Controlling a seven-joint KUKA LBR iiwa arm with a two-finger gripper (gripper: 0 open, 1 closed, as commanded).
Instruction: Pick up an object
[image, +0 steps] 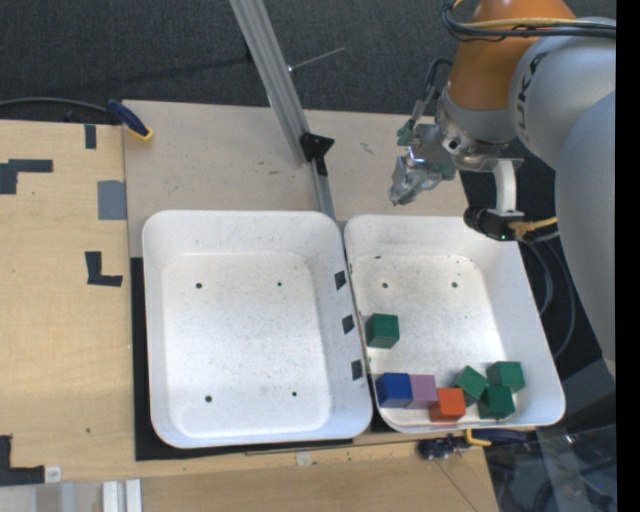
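Blocks sat in the right bin (520, 300), mostly bunched at its near edge: a blue block (394, 389), a pale purple block (424, 388), an orange block (449, 403) and three green ones (490, 388) packed touching or nearly so. One lone green block (382, 330) stood apart by the bin's left wall, mid-depth. That was the easy pick.

It looked like a small cube, probably foam or light wood: light, stiff, not fragile, matte so not slippery. Best grip was across two opposite flat sides, coming straight down. No real long axis, being roughly a cube; its sides sat close to square with the bin walls, maybe turned slightly. The left side was near the wall, so near-far faces gave more finger room.

Hand (408, 190) hung high over the desk (220, 160), past the right bin's far left corner, well apart from every block, carrying nothing. Couldn't tell whether its tips were spread or pressed together.

The left bin (160, 240) had no part in this.
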